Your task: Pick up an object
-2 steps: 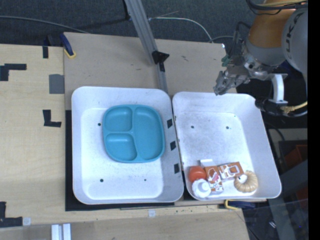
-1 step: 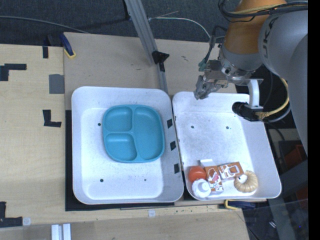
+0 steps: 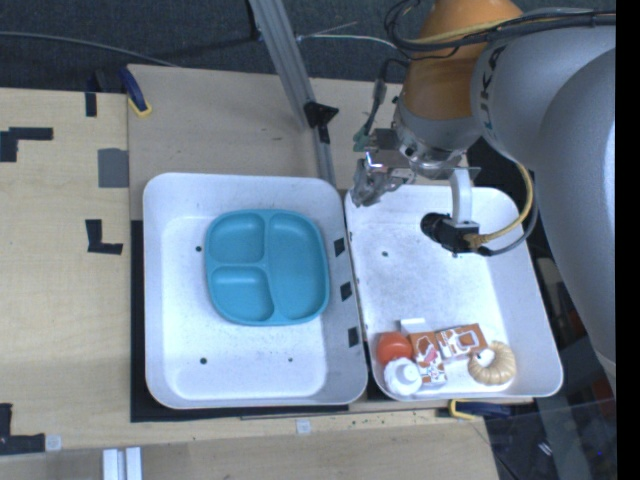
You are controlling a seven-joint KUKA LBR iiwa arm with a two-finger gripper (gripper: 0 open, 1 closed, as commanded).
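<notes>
A blue divided plate (image 3: 267, 266) lies in the left bin (image 3: 170, 298). In the right bin (image 3: 520, 308), at its near edge, sit a small red and white bottle (image 3: 397, 362), a red and white snack packet (image 3: 446, 352) and a tan ring-shaped pastry (image 3: 493, 364). My gripper (image 3: 372, 180) hangs over the far left corner of the right bin, high above the floor and far from those objects. Nothing shows between its fingers.
A grey metal post (image 3: 290, 68) slants up from the bins' shared far edge. The arm's grey body and orange band (image 3: 455, 48) cover the far right. A black cable fitting (image 3: 450, 231) hangs over the right bin.
</notes>
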